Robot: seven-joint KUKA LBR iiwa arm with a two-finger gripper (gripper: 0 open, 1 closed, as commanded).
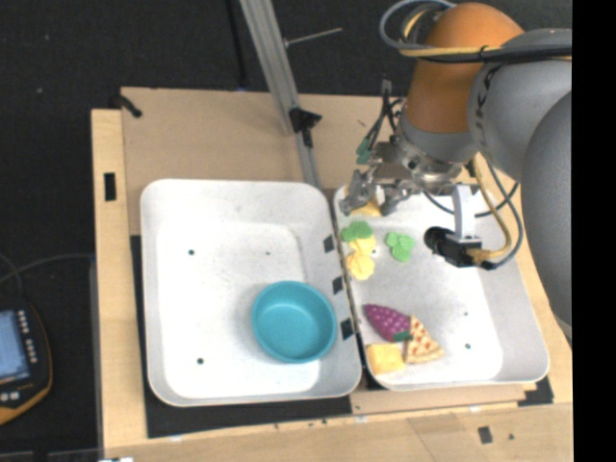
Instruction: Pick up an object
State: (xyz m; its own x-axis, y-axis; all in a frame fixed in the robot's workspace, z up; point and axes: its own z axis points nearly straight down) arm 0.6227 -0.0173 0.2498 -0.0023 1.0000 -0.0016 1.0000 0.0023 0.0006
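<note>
My gripper (376,198) hangs low over the far left corner of the right bin (500,349), open, with nothing visibly between its fingers. Just in front of it lie a green toy (356,231) and a yellow toy (361,260) against the bin's left wall. A smaller green piece (400,246) sits a little to their right. Near the front of the same bin are a purple bunch of grapes (385,320), a pizza slice (423,341) and a yellow wedge (385,358).
The left bin (192,229) holds a blue bowl (292,321) at its front right. A slanted metal pole (274,65) rises behind the bins. A black cable part (452,245) of the arm hangs over the right bin.
</note>
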